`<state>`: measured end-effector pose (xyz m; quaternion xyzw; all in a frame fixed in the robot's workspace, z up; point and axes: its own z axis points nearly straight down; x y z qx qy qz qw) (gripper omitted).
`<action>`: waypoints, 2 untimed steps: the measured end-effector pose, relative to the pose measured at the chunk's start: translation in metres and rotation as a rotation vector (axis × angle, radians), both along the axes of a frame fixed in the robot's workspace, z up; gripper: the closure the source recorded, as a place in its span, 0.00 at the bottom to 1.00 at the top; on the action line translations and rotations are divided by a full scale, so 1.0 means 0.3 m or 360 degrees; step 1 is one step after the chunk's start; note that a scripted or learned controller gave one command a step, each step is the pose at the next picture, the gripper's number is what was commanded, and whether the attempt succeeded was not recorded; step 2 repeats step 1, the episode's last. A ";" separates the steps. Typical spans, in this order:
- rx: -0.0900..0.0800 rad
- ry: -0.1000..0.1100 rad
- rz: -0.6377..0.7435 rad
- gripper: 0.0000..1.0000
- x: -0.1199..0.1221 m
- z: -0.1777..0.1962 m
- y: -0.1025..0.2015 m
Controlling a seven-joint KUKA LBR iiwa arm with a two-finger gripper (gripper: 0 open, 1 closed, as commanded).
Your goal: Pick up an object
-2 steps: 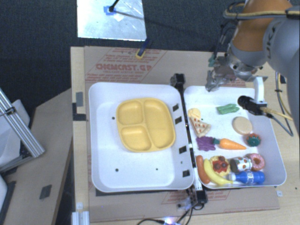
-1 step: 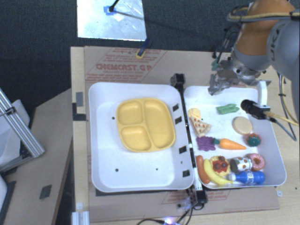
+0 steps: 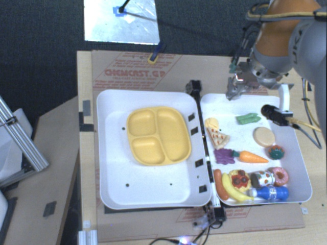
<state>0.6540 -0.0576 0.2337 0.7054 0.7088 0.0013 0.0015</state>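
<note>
My gripper (image 3: 234,92) hangs over the far left corner of the right bin (image 3: 304,180), with nothing visibly held. Below it in that bin lie a green toy (image 3: 248,118), a tan round cookie (image 3: 264,136), a pizza slice (image 3: 218,137), a purple piece (image 3: 225,155) and a carrot (image 3: 251,157). Along the near edge sit a banana (image 3: 232,189), a pink donut (image 3: 280,175) and a blue bottle (image 3: 270,193). The green toy is the nearest of these to the gripper, a little to its lower right.
The left bin (image 3: 110,152) holds a yellow divided plate (image 3: 157,136). A black divider (image 3: 200,137) runs between the two bins. A shiny square sheet (image 3: 121,13) lies beyond the bench at the back left.
</note>
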 end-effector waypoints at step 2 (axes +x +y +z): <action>0.0000 0.0004 0.0000 1.00 -0.021 -0.064 0.017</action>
